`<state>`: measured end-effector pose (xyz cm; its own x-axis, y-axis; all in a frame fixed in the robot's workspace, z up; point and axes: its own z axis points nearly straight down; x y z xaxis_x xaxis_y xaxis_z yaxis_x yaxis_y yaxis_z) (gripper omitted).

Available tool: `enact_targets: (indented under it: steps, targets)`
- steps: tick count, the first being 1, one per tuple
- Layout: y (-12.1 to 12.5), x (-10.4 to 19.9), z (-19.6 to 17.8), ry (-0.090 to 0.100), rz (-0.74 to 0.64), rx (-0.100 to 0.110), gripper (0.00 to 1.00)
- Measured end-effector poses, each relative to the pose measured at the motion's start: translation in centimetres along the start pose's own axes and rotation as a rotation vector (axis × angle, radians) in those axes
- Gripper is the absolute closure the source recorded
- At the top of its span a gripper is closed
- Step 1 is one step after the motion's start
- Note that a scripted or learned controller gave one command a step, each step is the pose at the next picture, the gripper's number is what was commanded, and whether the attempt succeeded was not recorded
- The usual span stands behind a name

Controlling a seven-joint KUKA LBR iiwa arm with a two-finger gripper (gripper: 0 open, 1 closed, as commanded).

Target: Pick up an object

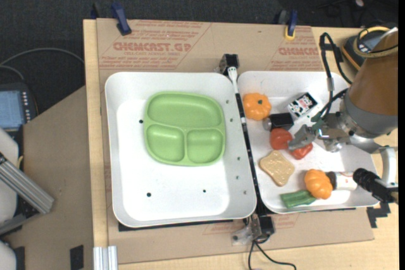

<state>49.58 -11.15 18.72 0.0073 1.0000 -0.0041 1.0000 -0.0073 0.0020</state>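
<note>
My gripper (311, 136) hangs low over the middle of the right bin (354, 202), at the end of the grey arm with its orange band. Directly at its tip lies a red pepper-like piece (302, 150), partly covered by the gripper. A red tomato (280, 138) sits just to its left. Around them lie an orange pumpkin (256, 105), a black cylinder (280, 120), a black-and-white box (302, 103), a slice of toast (277, 167), an orange fruit (318, 183) and a green piece (297, 199).
The left bin (126, 186) holds a green divided plate (185, 128). A white marker-like tube (345, 181) lies by the orange fruit. Black cables run above the wrist at the right. Clamps hold the cardboard base at its far edge.
</note>
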Motion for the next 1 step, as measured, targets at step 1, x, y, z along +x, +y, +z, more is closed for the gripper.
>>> enact_targets:
  steps: [1]
  targets:
    - [4.64, 1.11, 8.20, 0.001, -0.005, -0.006, 0.00]
